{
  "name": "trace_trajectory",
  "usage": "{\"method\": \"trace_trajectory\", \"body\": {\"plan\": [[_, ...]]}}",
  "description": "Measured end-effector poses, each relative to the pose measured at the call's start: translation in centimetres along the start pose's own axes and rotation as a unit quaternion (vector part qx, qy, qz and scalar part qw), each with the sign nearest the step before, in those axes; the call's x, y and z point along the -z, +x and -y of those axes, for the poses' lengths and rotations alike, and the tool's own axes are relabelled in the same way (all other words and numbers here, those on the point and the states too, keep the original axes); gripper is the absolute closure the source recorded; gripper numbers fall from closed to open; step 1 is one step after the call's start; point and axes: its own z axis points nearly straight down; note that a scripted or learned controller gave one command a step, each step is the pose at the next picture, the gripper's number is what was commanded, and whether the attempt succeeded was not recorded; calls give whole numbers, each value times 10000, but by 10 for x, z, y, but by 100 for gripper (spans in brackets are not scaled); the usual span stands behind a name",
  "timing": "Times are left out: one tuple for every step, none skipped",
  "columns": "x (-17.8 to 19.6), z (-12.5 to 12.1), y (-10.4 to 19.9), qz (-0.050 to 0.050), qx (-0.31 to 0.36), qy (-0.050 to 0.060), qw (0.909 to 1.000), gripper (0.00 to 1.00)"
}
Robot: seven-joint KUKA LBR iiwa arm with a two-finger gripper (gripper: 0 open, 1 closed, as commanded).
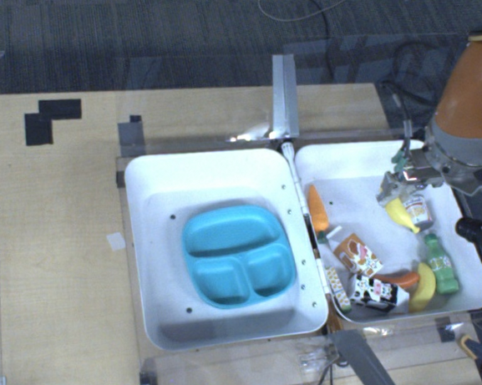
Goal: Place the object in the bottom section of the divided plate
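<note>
The blue divided plate (234,255) lies in the left bin (144,238), with one long section at the far side and two smaller ones at the near side. Nothing lies in any of its sections. My gripper (401,178) hangs over the far right part of the right bin (348,165). Just below it in the view are a yellow fruit-shaped piece (400,214) and a small labelled jar (420,211). Whether the gripper touches either of them I cannot tell.
The right bin also holds an orange carrot (317,208) by the divider, a printed snack box (357,257), a black-and-white box (374,293), a reddish sausage (399,279), a banana (425,287) and a green bottle (439,266). A metal post (285,91) rises behind the bins.
</note>
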Motion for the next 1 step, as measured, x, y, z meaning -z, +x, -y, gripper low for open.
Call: {"method": "trace_trajectory", "body": {"plan": [[-35, 23, 36, -1, 182, 15, 9998, 100]]}}
